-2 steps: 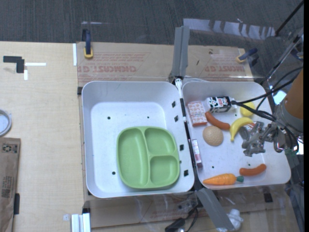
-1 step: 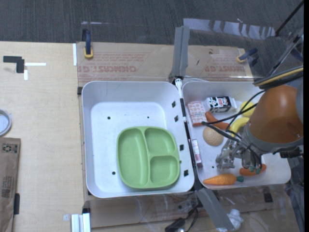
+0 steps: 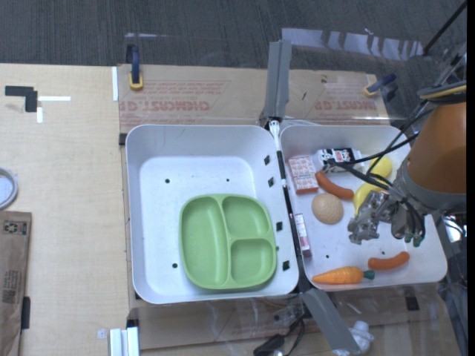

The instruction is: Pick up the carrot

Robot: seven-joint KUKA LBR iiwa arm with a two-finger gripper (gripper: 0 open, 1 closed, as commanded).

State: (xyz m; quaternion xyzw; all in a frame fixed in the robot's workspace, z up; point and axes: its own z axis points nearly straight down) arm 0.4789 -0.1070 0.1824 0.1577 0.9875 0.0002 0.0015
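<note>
My tool [image 3: 369, 225] hangs over the right bin [image 3: 438, 273], near its middle, just right of the round bun [image 3: 327, 208] and below the yellow piece [image 3: 369, 191]. I cannot tell how it is set from this slant. Nothing is in it. The carrot [image 3: 338, 276] lies flat along the bin's near wall, green tip pointing right, below and a little left of me; a small orange sausage [image 3: 389, 260] lies just beyond that tip. I judge I am in the approach. Next I should shift toward the near wall, line up across the carrot's body, and descend, keeping off the sausage.
</note>
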